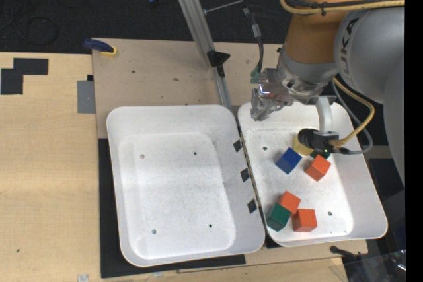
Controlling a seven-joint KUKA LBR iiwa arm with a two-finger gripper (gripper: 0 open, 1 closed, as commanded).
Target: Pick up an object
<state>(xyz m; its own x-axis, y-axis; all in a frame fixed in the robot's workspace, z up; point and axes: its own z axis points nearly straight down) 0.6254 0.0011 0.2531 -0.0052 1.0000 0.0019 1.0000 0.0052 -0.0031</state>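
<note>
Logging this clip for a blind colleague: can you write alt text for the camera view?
A grey and orange robot arm reaches in from the right, its gripper over the far left corner of the right bin. That bin holds a blue block, three orange blocks and a green block; the left bin sits beside it.

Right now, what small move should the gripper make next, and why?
Probably slide the gripper toward the blue cube. The gripper hangs over bare floor at the far corner of the right bin, and that cube is the nearest block, apart from the others.
</note>
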